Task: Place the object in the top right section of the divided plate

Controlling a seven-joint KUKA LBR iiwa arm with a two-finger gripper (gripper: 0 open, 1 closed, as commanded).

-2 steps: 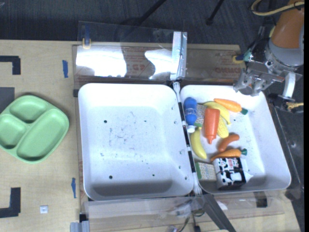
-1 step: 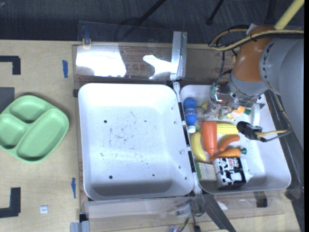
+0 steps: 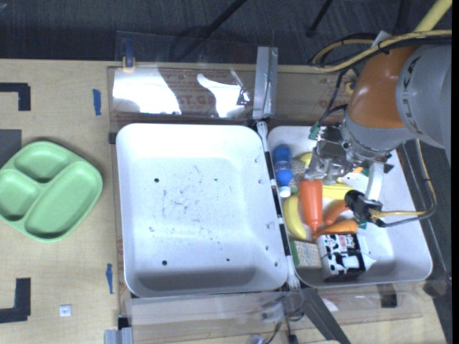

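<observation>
The green divided plate (image 3: pixel 97 180) lies on the wooden bench at the far left, outside both bins. My gripper (image 3: pixel 328 169) hangs low over the right bin (image 3: pixel 412 253), far from the plate. Right below and beside the gripper lie an upright orange carrot (image 3: pixel 310 201), a yellow banana (image 3: pixel 292 217) and a smaller orange piece (image 3: pixel 338 226). A blue-capped bottle (image 3: pixel 282 162) rests against the bin's left wall. Whether anything is held is hidden by the gripper body.
A black-and-white carton (image 3: pixel 343 254) sits at the front of the right bin. The large left bin (image 3: pixel 133 145) stands between the right bin and the plate. Cables and the grey arm with its orange band (image 3: pixel 380 95) crowd the upper right.
</observation>
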